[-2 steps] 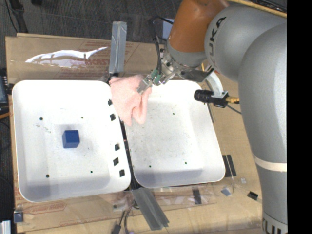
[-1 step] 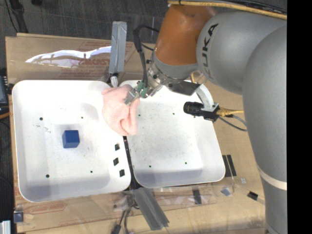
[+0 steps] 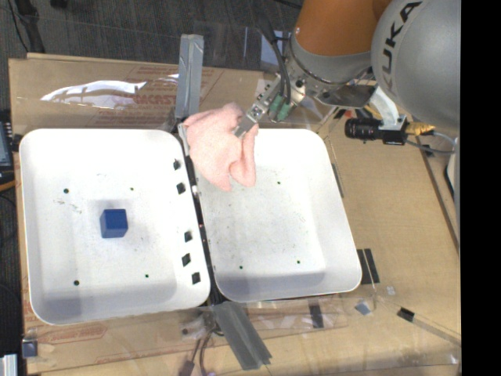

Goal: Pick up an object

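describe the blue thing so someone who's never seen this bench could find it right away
Start at the left white bin of the two lying side by side. On its floor, a little left of middle, sits a small blue cube, alone and touching nothing. It is hard-edged and dark blue, unlike the soft pink cloth draped over the rim between the bins.

Just one fixed camera here, mounted above the tabletop [image 3: 391, 233] and looking down at a slant. It's far enough back to fit both white bins [image 3: 47, 210], with the arm [image 3: 407, 37] coming in from the right.
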Controlling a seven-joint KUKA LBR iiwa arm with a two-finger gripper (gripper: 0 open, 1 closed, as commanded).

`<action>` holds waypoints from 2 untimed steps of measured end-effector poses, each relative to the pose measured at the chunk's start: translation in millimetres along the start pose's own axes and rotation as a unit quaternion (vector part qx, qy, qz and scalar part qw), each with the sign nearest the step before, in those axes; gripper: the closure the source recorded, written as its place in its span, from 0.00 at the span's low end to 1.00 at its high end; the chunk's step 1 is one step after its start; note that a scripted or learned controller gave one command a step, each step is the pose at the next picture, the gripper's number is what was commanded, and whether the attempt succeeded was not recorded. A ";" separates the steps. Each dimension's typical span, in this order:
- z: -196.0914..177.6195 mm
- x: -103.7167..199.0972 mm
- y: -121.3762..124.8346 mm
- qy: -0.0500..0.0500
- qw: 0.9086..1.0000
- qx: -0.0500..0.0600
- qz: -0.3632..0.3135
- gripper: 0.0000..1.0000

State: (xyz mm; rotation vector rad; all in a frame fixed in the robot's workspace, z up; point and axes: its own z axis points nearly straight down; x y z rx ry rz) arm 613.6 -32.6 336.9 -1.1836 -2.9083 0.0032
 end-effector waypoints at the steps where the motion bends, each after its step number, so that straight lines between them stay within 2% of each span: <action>1: 96.9 -64.9 -77.4 0.002 0.999 0.001 -0.052 1.00; 2: 124.4 -61.2 -22.4 0.001 0.999 0.001 0.050 1.00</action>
